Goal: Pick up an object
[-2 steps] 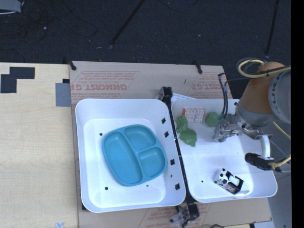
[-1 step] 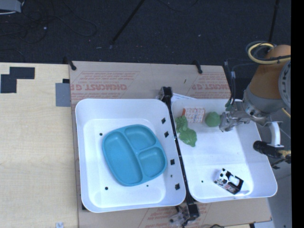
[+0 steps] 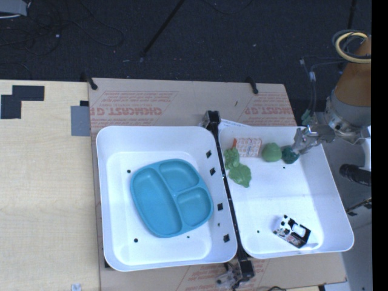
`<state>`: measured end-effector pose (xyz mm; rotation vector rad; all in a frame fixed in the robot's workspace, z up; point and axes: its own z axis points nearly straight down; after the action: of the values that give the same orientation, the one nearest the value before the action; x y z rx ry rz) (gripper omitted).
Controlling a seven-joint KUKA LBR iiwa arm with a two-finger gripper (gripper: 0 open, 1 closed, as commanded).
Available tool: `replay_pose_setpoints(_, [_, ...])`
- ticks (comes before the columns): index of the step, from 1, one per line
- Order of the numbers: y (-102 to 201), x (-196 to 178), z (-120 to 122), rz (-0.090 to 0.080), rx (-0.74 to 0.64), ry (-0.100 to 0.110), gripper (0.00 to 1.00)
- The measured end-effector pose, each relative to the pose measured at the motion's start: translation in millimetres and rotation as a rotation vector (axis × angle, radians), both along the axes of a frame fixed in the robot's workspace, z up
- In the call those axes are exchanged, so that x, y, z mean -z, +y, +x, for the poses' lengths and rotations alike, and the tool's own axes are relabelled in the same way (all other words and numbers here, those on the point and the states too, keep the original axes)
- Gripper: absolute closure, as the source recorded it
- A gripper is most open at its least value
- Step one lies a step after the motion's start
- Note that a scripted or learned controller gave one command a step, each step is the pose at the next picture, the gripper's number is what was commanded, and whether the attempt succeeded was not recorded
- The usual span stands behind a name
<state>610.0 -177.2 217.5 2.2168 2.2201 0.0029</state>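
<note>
the arm (image 3: 350,96) comes in from the right and is cut off by the frame edge, so only its orange band and grey wrist show. the pincer (image 3: 301,142) is small and blurred at the upper right corner of the right bin (image 3: 315,223); whether it is apart or together cannot be told. it hangs low over the bin's far edge, tilted down toward the left. a dark teal object (image 3: 290,157) lies just beside its tip, perhaps touching it, though contact is unclear. next to that on the left sits a light green ball (image 3: 271,152), then a pink and white packet (image 3: 248,147), with a green leafy toy (image 3: 237,168) near the divider. a black and white item (image 3: 291,231) rests near the bin's front right, its shape hard to read. the left bin (image 3: 115,162) holds a blue divided plate (image 3: 170,196). both bins sit on the worktop (image 3: 42,193).
</note>
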Motion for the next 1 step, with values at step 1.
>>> replay_pose_setpoints(1, [-1.1, -27.0, 0.3, 0.001, -0.001, 0.003, 1.00])
